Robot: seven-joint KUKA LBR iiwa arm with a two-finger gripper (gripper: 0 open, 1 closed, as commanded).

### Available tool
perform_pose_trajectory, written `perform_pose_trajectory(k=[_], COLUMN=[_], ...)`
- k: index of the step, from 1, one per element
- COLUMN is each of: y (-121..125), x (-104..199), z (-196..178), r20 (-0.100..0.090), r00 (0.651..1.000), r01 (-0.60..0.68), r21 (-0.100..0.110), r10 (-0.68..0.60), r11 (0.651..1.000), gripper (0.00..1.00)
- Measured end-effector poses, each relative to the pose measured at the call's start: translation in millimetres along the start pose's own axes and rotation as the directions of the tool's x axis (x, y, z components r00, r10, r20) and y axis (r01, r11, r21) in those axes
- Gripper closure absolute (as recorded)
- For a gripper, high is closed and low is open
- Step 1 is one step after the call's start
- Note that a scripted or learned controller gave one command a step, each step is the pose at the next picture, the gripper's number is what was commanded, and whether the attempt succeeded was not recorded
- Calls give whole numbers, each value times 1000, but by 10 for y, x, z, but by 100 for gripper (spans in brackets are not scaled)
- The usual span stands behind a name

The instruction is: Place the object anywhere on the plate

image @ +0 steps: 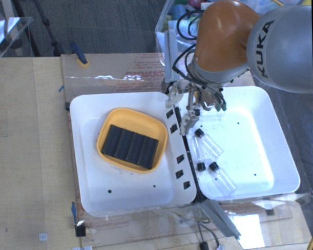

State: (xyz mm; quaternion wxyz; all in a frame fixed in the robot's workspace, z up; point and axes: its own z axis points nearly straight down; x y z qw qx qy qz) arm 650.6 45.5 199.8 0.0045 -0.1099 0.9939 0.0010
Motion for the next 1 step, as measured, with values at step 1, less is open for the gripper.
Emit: perform_pose_trajectory(k=[1], y=[706], x=[-190], z=[137], r20=[0], r00=[996], r01=[88], r21=[-2], r10=[-88], r11=[996], gripper=[0])
